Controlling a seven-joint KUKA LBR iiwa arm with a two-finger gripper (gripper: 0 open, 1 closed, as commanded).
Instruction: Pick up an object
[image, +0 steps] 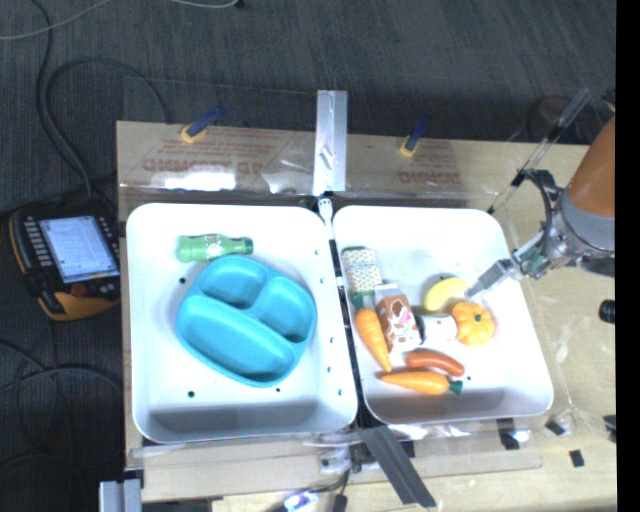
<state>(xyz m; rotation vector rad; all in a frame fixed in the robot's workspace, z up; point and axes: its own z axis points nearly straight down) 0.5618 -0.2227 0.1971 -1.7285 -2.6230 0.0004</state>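
The right bin (505, 395) holds several toy foods. A yellow lemon-like piece (443, 292) lies beside a small orange pumpkin (474, 324). Further left are a striped can (360, 267), a small printed box (398, 321) and a carrot (371, 338). Near the front lie a second carrot (415, 381) and a red sausage (435, 362). My gripper (484, 281) reaches in from the right, low over the bin, its tip just right of the yellow piece and above the pumpkin. Nothing is seen held in it.
The left bin (150, 400) holds a blue divided plate (247, 317) and a green bottle (213, 246) at its back. A metal bar (331, 140) stands behind the ridge between the bins. A handheld pendant (65, 255) lies off the bench at left.
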